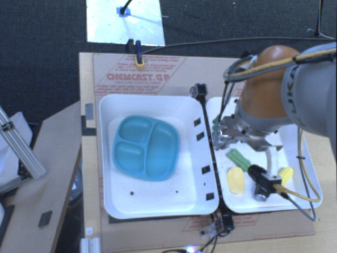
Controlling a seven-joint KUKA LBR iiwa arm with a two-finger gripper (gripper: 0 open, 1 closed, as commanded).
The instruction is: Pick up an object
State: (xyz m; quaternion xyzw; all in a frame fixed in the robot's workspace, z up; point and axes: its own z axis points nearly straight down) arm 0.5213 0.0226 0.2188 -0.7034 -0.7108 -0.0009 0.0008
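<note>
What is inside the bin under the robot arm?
The right bin holds a green piece, a pale yellow piece and a small yellow piece. The arm covers the bin's far part, so anything there is hidden.

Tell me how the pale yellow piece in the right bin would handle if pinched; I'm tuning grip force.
The pale yellow piece looks smooth and rounded, so it may slip or squirt sideways. It seems small and probably light. It lies flat on the right bin floor beside the green piece, so a nudge would likely slide it.

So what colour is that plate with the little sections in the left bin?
The plate is light blue, clear in the camera view.
</note>
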